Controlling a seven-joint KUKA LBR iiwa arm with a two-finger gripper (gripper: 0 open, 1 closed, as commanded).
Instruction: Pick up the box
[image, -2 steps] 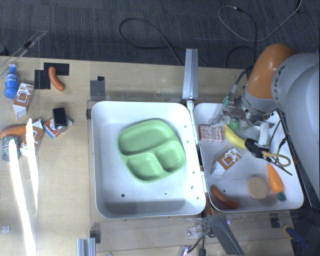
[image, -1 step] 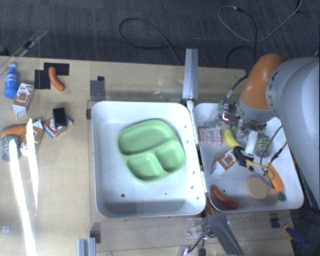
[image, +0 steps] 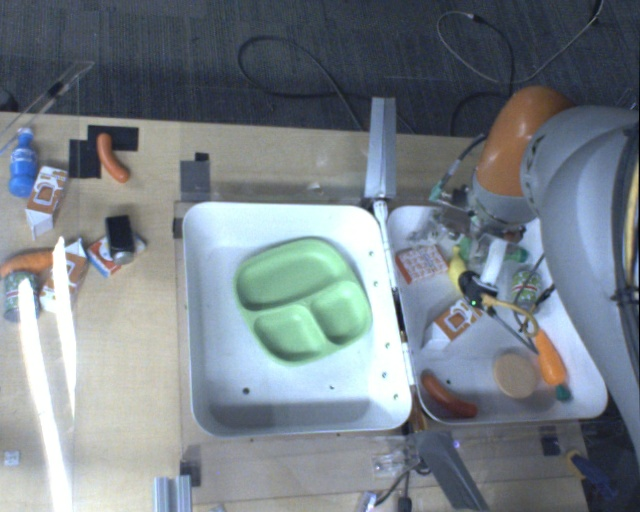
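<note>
A small flat box with a red-checked top lies in the right bin, near its upper left corner. A second small orange-and-white carton lies a little lower, toward the bin's middle. My gripper hangs over the upper part of the right bin, just right of the checked box and above the carton. Nothing visible is held in it. The wrist and its attachments hide what lies directly beneath.
The right bin also holds a yellow piece, a carrot, a round tan disc and a hot dog. A green divided plate fills the left bin. Small toys lie on the bench at far left.
</note>
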